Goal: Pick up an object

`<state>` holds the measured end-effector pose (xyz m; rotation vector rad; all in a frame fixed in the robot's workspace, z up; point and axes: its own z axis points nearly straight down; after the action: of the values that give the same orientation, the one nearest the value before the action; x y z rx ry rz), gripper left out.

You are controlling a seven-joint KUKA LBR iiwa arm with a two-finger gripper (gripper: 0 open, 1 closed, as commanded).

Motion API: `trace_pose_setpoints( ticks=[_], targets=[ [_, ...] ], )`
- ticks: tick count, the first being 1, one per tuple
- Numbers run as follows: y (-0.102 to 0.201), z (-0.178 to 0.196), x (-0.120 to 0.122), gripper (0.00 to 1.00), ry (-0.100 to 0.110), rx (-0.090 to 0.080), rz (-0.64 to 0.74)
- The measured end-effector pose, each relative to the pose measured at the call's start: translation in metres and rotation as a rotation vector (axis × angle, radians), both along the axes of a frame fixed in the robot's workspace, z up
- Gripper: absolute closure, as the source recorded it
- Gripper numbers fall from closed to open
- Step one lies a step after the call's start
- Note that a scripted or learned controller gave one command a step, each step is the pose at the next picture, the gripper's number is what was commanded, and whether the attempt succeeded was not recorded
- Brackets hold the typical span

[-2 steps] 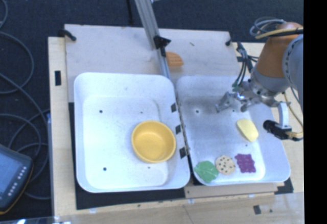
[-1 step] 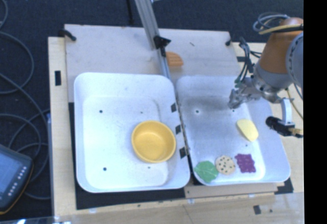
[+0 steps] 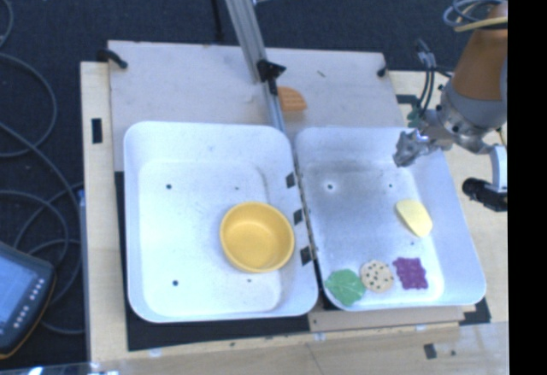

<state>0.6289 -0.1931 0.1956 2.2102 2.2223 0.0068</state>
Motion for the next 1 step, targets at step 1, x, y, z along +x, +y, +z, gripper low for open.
trace_pose_setpoints(
  ticks=[1],
  targets=[
    [0.0087, 0.0574, -0.0011, 1.00, 0.000, 0.000, -0.001]
  ],
)
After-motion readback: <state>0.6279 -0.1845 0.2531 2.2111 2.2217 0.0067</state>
